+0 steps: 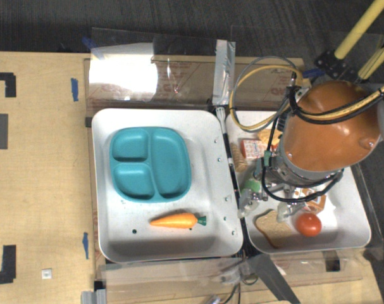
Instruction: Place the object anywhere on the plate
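Nearest the lens, the arm's orange band point(331, 128) loomed over the right bin point(356, 233), hiding much of it. Below it the claw point(286, 211) hung low in that bin, just beside a red tomato point(309, 224); whether it was apart or together could not be told. Across in the left bin point(106, 233), an orange carrot point(176, 220) lay just below the teal plate point(150, 163), apart from it.

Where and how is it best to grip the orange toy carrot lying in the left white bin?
Probably grip the orange toy carrot across its thick middle, coming straight from above. It lies flat, lengthwise left to right, green top to the right, so the fingers should close across its narrow width.
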Robot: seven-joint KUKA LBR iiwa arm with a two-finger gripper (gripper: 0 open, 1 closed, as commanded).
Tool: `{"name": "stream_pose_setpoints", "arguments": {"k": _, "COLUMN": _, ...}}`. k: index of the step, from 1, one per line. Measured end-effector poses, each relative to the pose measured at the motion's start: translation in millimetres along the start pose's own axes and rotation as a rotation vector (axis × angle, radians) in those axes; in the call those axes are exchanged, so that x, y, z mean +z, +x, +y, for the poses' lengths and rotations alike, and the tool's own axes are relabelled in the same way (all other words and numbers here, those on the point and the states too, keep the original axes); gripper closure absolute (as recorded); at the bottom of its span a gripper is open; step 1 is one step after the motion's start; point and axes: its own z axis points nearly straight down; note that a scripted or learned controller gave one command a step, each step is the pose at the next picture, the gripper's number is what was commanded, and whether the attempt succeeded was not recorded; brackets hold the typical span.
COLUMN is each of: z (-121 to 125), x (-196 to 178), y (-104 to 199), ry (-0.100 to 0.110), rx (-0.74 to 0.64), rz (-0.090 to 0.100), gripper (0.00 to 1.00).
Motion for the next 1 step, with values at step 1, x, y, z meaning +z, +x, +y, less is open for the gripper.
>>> {"name": "stream_pose_setpoints", "arguments": {"k": 1, "z": -0.5, "x": 6.1, "y": 28.4, "ry": -0.001, "rx": -0.213, "rz": 0.0, "gripper": 0.0}}
